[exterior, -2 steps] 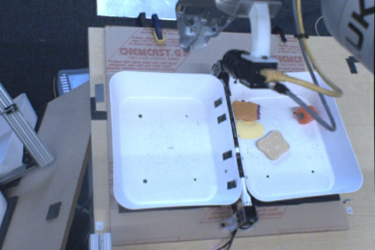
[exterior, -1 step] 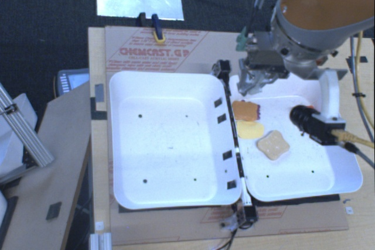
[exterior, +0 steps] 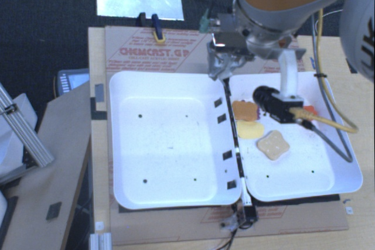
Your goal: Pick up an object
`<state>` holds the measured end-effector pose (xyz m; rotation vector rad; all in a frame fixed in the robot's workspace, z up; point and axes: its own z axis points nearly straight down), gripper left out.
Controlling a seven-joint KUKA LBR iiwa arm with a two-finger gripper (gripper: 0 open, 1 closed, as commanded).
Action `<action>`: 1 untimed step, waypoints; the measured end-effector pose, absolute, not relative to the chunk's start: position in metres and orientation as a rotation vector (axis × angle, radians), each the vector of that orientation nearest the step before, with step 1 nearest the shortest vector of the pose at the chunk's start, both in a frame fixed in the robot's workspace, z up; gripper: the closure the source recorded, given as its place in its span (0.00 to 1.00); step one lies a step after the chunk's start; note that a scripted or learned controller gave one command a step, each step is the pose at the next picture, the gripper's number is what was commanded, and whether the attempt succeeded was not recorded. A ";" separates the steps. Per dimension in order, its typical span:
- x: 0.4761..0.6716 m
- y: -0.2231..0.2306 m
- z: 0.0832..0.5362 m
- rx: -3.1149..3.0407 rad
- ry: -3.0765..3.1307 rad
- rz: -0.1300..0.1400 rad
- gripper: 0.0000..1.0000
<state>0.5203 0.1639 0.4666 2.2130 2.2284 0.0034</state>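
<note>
— where was the gripper when you looked?

— your arm's two-finger gripper [exterior: 220, 71] hung at the far end of the seam between the bins, where the shallow white left bin [exterior: 170, 143] met the shallow white right bin [exterior: 304, 170]. from this slant you couldn't tell how wide it stood, nor whether it had hold of anything.

— and the things you could pick?

— all lay in the right bin. the flat orange-brown toast-like piece [exterior: 245, 110] sat beside the seam, a little nearer than the gripper. the flat pale yellow piece [exterior: 251, 130] touched its near edge. the tan lobed biscuit-like piece [exterior: 273, 145] lay just near and right of the yellow one, touching it or almost. a small red-orange piece [exterior: 310, 109] showed further right, partly hidden, its shape unclear.

— anything else around?

— the brown cardboard sheet with red lettering [exterior: 146, 51] lay under both bins, with a blue and yellow clamp [exterior: 157, 29] at its far edge.
</note>
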 end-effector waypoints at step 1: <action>0.592 0.238 0.529 2.208 2.228 0.019 1.00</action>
